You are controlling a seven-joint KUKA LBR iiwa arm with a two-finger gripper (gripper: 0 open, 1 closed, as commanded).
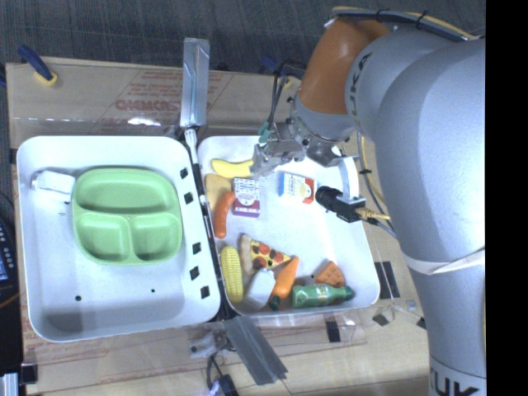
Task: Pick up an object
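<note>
- Here, the gripper (262, 157) hangs at the right bin's (356, 246) back edge, above the banana (230, 167); its opening cannot be told.
- The banana looks light, stiff, smooth; its middle likely offers the best hold.

Gripper (262, 162) hides part of banana (228, 168)
</note>
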